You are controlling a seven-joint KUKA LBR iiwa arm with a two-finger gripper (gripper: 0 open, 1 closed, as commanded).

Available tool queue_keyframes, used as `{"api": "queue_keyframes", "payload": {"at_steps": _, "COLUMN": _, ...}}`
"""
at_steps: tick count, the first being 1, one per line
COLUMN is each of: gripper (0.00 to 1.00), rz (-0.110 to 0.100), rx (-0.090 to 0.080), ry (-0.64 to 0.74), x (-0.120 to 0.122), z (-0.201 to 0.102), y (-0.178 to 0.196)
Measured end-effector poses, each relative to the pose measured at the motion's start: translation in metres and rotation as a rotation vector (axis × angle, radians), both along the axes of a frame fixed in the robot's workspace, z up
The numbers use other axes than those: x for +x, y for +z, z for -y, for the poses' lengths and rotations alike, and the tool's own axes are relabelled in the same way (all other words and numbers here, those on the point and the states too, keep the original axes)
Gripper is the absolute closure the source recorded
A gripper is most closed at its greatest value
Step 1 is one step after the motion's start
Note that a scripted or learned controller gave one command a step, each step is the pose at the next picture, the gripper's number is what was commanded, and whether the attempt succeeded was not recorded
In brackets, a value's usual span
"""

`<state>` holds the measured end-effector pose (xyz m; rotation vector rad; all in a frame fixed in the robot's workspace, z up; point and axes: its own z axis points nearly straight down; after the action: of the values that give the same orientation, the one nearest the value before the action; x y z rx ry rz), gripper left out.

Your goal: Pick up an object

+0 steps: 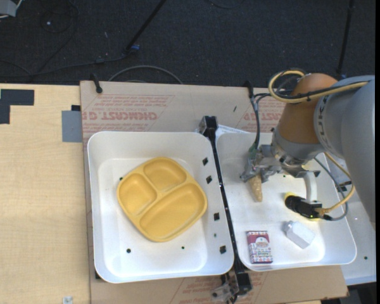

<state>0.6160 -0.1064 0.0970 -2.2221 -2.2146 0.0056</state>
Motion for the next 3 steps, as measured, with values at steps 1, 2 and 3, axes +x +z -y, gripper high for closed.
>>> {"api": "queue_keyframes", "payload": {"at_steps": 1, "gripper": 1.0, "rz": 0.005, "rx": 0.0, "ry": -0.003, "x": -0.008, "z": -0.002, "y": 0.046}}
{"api": "queue_keyframes", "payload": {"at_steps": 2, "gripper": 1.0, "rz": 0.008, "rx": -0.001, "ry": 0.004, "x": -0.007, "z": -0.005, "y": 0.109}}
{"api": "queue_keyframes", "payload": {"at_steps": 3, "gripper": 1.0, "rz": 0.007, "rx": -0.001, "ry": 0.004, "x": -0.007, "z": -0.004, "y": 0.148}}
